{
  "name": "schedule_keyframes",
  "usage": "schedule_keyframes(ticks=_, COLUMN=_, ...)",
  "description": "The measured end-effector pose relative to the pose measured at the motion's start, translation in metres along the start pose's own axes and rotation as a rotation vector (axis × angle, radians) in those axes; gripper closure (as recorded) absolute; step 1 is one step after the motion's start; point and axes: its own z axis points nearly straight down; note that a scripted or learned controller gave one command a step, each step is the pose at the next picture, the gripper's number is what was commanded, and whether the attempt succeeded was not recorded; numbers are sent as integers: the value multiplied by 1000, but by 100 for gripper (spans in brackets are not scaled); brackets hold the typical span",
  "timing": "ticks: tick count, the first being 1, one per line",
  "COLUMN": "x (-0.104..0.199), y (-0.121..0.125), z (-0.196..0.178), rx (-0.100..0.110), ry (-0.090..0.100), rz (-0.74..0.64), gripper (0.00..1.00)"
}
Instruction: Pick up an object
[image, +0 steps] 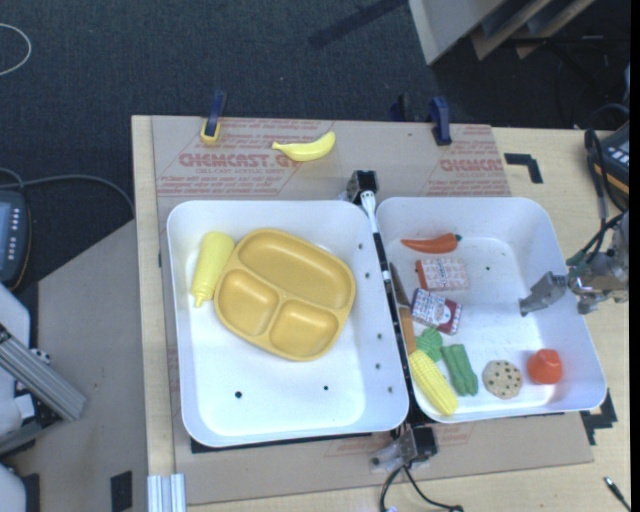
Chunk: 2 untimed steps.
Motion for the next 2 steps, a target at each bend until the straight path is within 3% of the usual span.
schedule_keyframes(ticks=1, x=0, y=3, z=-6, rx=-13, ry=-4, rz=-3, gripper=0)
schedule_keyframes(ticks=2, x=-3, y=10, z=39, rx=-8, ry=-1, rz=-4, gripper=0)
